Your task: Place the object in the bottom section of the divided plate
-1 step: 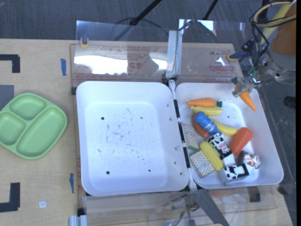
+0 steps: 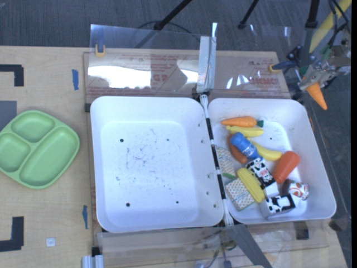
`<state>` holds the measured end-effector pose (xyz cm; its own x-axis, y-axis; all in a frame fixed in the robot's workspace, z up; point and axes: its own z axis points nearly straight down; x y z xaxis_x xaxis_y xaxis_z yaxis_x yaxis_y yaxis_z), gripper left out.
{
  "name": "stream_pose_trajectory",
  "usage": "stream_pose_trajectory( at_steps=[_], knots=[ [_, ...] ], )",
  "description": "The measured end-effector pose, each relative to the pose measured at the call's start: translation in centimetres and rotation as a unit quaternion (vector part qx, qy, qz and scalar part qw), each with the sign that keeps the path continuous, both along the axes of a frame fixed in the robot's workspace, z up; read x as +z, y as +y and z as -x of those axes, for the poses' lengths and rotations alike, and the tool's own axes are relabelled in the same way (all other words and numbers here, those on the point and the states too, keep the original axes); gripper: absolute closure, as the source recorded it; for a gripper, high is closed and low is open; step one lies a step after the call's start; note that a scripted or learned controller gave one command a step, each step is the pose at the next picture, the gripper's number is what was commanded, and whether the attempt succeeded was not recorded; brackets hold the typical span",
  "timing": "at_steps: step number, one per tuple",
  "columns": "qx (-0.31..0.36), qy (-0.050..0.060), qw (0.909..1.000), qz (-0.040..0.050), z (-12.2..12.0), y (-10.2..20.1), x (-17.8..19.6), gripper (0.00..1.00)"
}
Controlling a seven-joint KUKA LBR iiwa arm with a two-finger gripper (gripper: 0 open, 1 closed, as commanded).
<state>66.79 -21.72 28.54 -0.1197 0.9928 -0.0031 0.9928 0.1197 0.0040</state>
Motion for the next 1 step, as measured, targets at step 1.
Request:
stream_pose_trajectory(
  at_steps=[1],
  knots=[
    [-0.054,0.002,0.9986,-0.0018,0.07,8.1,-9.46,1.0]
  ],
)
